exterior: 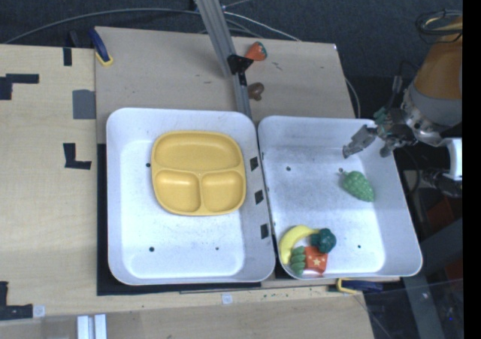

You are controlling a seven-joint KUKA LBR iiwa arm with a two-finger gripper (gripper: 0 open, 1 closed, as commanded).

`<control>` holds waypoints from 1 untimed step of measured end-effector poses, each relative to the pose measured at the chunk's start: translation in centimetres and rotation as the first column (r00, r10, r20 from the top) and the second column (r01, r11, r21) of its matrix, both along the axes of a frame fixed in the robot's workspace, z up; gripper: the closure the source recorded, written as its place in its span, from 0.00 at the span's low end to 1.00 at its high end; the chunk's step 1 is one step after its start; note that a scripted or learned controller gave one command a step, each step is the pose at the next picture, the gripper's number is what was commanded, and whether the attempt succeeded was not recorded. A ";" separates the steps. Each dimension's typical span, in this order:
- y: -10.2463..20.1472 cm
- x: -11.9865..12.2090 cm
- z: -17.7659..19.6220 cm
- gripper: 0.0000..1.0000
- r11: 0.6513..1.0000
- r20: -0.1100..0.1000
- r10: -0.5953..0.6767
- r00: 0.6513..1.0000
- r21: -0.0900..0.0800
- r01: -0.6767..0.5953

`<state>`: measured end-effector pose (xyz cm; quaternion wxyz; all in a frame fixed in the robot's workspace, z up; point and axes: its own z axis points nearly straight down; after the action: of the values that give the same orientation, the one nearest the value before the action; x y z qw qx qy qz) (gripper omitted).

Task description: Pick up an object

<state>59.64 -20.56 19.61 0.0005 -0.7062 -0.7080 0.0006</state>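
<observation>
One green toy lies in the right bin, just at five o'clock of the gripper, untouched. Finger spread cannot be told. Piled toys at the bin's seven o'clock corner blur together.

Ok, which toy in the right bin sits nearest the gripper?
The lone green bumpy toy, just below the gripper; the others cluster in the bin's near-left corner.

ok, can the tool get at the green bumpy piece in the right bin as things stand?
Probably yes. The tool sits just above and beside the green piece, which lies alone on the bin floor, apart from the toy pile.
</observation>
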 end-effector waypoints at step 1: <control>0.0 0.0 0.0 0.00 1.000 0.000 0.000 1.000 0.000 0.000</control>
<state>59.64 -20.56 19.61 0.0004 -0.7062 -0.7080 0.0008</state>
